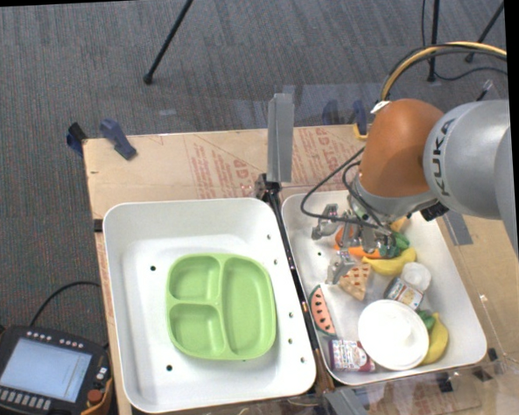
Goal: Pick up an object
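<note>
Bins (125,228) — 2, both white. Tray (220,306): light green, 3 compartments, plain. Arm (467,159): grey, with an orange band (401,150) and black lettering. Plate (393,333): white. Bananas (393,262) — yellow, 1 with a green tip. Watermelon slice (321,310): red flesh, dark seeds, green rind. Waffle piece (356,280): tan, grid pattern. Packet (346,355): maroon and white. Bench (178,163): pale wood with red print. Floor (75,64): grey carpet. Pendant (46,373): black, pale blue screen.
</note>
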Robot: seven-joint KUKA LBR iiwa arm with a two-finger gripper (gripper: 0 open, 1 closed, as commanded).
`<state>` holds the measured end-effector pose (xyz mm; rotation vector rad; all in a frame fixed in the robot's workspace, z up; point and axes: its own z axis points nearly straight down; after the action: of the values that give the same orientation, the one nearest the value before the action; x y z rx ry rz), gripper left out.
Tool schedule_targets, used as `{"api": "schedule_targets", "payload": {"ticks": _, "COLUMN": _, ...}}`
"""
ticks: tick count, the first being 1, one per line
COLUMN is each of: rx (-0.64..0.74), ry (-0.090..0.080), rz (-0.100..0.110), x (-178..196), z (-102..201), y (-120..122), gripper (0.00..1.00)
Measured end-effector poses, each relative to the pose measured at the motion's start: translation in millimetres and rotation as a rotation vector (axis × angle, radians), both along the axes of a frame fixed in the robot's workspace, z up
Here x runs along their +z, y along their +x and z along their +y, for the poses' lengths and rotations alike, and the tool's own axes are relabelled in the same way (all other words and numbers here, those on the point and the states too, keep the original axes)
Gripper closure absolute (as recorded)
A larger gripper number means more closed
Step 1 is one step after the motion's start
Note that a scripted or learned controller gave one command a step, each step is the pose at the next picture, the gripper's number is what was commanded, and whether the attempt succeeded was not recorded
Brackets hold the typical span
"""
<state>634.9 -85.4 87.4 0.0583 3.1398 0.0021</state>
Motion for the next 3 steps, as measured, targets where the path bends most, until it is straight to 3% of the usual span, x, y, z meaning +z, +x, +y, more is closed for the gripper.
{"api": "schedule_targets", "payload": {"ticks": 1, "rx": 0.01, "ry": -0.001, "rz": 0.002, "x": -0.2, "z": -12.2, "y": -63.9, "gripper": 0.0}}
{"api": "schedule_targets", "payload": {"ticks": 2, "rx": -0.053, "ry": 0.0, "rz": -0.002, "x": 0.7, "z": -34.9, "y": -10.1, "gripper": 0.0}}
{"api": "schedule_targets", "payload": {"ticks": 3, "rx": -0.048, "ry": 0.001, "rz": -0.002, "x": 10.9, "z": -32.1, "y": -9.1, "gripper": 1.0}}
